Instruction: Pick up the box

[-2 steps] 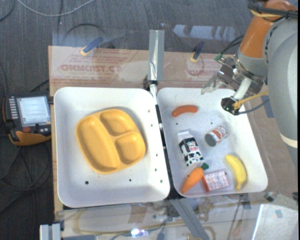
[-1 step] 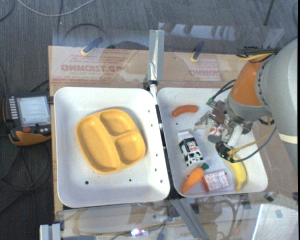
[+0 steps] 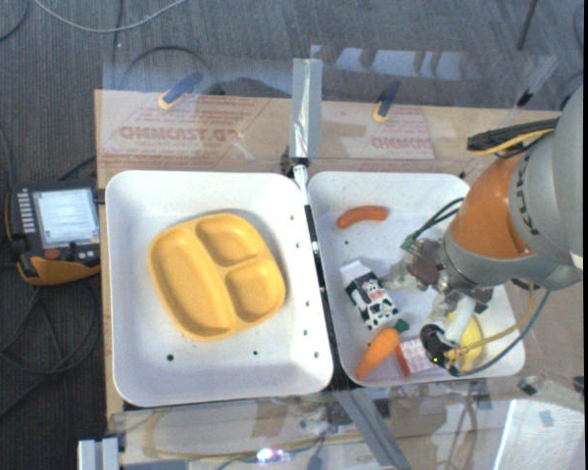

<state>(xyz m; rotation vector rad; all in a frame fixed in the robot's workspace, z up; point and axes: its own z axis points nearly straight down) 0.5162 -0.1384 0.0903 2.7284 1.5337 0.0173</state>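
The 2 bins sit side by side on the worktop (image 3: 176, 145) so the arm, reaching in from the right, can cover both. The left bin (image 3: 137, 360) holds a yellow divided tray (image 3: 219, 274). The loose items are all in the right bin (image 3: 490, 186).

The box (image 3: 370, 300), black and white with a patchy print, lies in the middle of the right bin, close to the divider and turned at a slant to the bin walls. A sausage (image 3: 362, 216) lies apart above it. A carrot (image 3: 376, 352) sits just below it, with a small red item (image 3: 410, 356) beside the carrot and a yellow thing (image 3: 470, 337) further right.

The gripper (image 3: 423, 270) hangs under the orange wrist band, low over the right bin, probably lining up for a pick. The wrist hides it, so I cannot tell whether it is released or clenched. The box lies just to its left, apart from it and not held, so the pick is not yet made.
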